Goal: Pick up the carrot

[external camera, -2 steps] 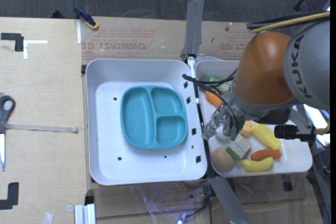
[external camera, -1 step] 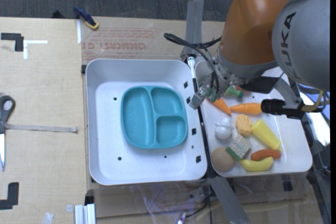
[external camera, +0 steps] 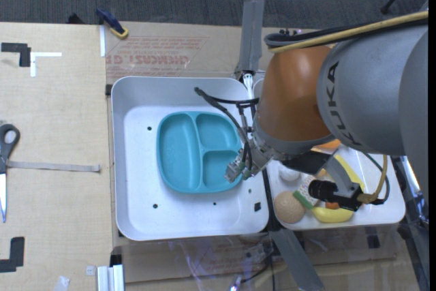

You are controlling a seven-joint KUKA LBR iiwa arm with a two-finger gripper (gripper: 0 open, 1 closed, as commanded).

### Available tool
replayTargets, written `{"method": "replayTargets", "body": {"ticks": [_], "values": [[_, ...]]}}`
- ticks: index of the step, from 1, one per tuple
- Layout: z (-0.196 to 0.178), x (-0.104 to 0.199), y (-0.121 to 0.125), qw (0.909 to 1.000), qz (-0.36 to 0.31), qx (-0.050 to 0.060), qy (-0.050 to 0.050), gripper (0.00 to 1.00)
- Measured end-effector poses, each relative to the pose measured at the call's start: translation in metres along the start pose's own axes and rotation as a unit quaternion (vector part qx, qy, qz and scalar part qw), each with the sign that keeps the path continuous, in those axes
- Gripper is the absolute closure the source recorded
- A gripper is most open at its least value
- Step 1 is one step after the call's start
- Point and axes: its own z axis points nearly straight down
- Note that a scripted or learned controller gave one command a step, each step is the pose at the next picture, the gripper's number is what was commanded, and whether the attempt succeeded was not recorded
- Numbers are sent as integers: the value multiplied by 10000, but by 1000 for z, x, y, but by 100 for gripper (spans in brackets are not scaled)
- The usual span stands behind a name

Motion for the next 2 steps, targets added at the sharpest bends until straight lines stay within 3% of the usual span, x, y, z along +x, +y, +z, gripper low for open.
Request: {"method": "replayTargets", "body": {"ticks": [1, 2], "values": [[-49, -7, 1, 9765, -2154, -23, -22, 100], [-87, -63, -38, 9462, -3234, -27, -34, 100]]}}
